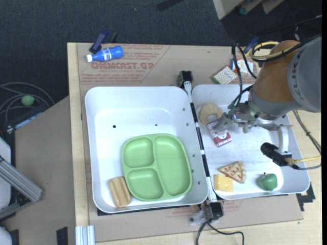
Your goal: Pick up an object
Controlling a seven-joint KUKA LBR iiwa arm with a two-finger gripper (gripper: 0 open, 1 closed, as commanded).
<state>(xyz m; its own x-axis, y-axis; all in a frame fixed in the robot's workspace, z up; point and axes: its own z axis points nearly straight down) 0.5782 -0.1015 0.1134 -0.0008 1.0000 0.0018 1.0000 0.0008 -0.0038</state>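
Several small things are crowding the spot where I am working, and that is my main worry. I am hanging my two-finger gripper point(218, 126) low in the right-hand shallow white bin point(286, 185), near its left wall, just over a small red-and-white packet point(220, 138) and just beside a round tan cookie-like disc point(209, 112). Whether my fingers are spread or pinched I cannot tell from this slanted view above; my own wrist is covering too much, and I am seeing nothing clearly clamped between them.

I am judging the packet as the likeliest thing to lift. It is lying flat and looks thin, so my tips may be skating over it rather than getting under an edge. The tan disc is sitting so close that I could nudge it, or pinch both at once and drop them. The bin's wall is also near on that side, leaving little room for an outer finger.

Farther off in the same bin are lying a triangular orange-brown wedge point(233, 171), a yellow cheese-like block point(223, 183) and a small green apple-shaped toy point(267, 181), well apart from me. In the left-hand white bin point(102, 106) are resting a green divided plastic plate point(156, 166) and a tan bread-like stick point(119, 191).
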